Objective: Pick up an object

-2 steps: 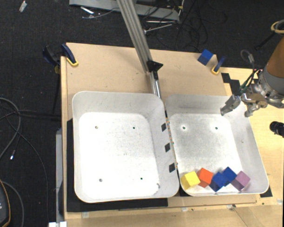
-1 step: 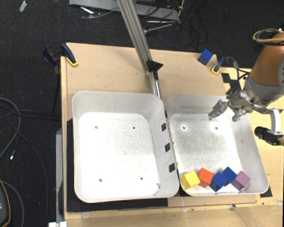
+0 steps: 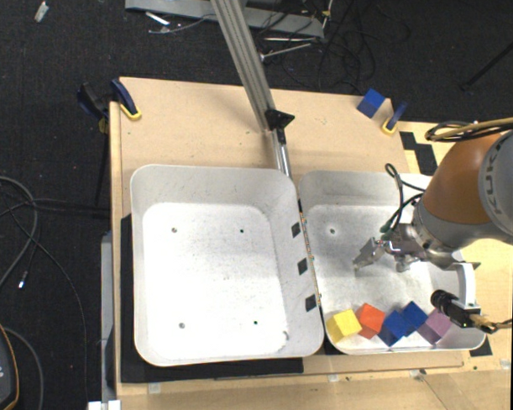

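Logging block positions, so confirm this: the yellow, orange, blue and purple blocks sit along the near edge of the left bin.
Wrong bin. The camera view shows the yellow block, orange block, blue block and purple block along the near edge of the right bin.

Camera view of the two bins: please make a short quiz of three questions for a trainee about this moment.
1. True or false: the four blocks lie in the left bin.
2. Which block is nearest the divider between the bins? A yellow, B purple, C blue.
3. Fill in: the gripper hovers above the ____ bin.

Key:
1. False: they lie in the right bin.
2. A, the yellow block; then orange block, blue block, purple block.
3. Right; gripper.
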Available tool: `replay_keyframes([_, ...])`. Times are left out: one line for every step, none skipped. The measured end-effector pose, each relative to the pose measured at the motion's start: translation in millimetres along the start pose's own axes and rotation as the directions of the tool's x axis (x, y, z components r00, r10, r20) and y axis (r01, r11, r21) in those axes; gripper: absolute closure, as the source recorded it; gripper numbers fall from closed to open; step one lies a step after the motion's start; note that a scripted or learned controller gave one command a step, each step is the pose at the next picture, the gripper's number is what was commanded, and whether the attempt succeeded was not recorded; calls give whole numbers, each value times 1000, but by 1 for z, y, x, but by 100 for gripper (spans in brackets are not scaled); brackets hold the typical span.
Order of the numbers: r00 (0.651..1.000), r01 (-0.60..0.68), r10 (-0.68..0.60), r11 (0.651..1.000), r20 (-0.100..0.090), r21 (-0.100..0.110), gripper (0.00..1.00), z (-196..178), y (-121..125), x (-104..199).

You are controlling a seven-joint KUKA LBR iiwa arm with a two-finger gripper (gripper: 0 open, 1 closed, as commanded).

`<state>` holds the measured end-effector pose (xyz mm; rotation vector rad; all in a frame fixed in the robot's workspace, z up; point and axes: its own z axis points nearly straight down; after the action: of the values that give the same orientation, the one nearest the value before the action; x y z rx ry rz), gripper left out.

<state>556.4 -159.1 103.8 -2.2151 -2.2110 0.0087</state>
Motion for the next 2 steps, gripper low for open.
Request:
replay_keyframes([1000,6,-6,1000,4,-12,0,9,-25,48])
replay_keyframes([1000,7,-7,1000,6,-20,0,7,71,48])
